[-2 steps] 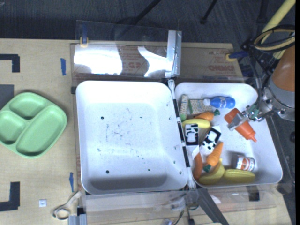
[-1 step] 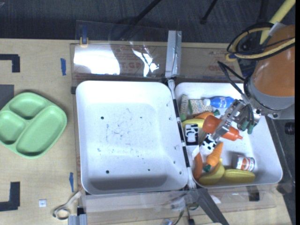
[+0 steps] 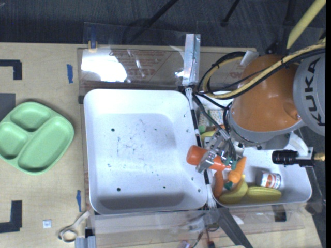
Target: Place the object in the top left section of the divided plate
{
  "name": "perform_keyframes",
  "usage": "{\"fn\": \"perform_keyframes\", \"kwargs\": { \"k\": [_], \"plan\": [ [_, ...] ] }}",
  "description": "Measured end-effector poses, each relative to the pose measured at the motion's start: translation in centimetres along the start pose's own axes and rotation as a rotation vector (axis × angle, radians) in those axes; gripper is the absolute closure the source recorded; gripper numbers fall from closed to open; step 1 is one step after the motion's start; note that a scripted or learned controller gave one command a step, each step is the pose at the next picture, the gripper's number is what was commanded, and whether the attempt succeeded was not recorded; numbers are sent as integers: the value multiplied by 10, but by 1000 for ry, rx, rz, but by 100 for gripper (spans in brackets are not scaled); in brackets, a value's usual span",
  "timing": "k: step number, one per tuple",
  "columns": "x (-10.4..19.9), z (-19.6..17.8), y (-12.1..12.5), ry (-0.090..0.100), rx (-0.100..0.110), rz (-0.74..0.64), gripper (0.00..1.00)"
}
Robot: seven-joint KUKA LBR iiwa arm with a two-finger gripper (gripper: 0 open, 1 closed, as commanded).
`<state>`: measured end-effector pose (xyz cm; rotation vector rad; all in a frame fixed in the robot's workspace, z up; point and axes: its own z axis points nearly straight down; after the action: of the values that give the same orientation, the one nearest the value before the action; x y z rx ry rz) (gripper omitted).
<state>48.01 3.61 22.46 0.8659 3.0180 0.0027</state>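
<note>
The left white bin sits beside the green divided plate on the tabletop. At the bins' shared wall, the end effector seems clamped on an orange object.

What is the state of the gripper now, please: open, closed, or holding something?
Gripper: cannot be told. It hangs low over the wall between the two bins, next to an orange object; a grasp cannot be confirmed.
</note>
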Motion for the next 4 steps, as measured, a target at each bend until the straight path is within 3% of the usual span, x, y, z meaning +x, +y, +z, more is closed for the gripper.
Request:
{"fn": "perform_keyframes", "kwargs": {
  "k": [1,2,3,4],
  "plan": [
    [54,48,84,3,3,145,100],
    [25,-101,41,-3,-1,-211,100],
    [69,-10,108,1,1,-36,100],
    [35,-121,98,-1,0,-141,100]
  ]
}}
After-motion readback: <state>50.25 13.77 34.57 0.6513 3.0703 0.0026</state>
